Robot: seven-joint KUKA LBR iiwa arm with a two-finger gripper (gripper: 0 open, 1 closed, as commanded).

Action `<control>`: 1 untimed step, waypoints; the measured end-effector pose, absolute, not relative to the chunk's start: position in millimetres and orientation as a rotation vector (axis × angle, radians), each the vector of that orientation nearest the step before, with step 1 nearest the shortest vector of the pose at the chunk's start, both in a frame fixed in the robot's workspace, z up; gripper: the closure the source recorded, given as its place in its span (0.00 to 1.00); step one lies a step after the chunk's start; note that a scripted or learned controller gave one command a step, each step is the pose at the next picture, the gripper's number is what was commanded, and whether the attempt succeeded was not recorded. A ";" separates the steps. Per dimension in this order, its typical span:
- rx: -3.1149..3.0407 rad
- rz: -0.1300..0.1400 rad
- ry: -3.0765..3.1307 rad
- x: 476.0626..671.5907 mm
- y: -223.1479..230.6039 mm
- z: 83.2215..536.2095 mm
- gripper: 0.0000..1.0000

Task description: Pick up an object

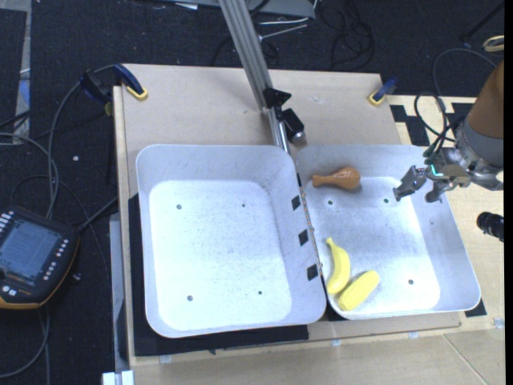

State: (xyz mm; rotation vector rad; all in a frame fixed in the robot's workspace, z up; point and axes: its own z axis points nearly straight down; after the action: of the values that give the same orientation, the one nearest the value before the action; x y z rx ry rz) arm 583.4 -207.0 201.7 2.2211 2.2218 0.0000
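Observation:
In the right bin (449, 247) a brown drumstick-shaped toy (337, 180) lies near the far wall. A yellow banana (338, 265) and a yellow lemon-like piece (358, 290) lie together at the bin's near left corner. My gripper (420, 185) hangs over the bin's far right corner, to the right of the drumstick and apart from it. Its fingers are spread open with nothing between them.
The left bin (152, 215) sits beside the right one. A slanted metal pole (248, 50) with a clamp rises from behind the bins' shared edge. A teach pendant (28, 255) lies on the floor at left. Yellow-blue clamps (128, 83) hold the bench's far corners.

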 end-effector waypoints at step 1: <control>2.221 0.000 2.222 583.3 -207.0 201.7 0.00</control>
State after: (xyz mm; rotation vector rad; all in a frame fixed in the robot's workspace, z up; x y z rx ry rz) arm 583.3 -207.0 201.7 2.2211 2.2219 -0.0001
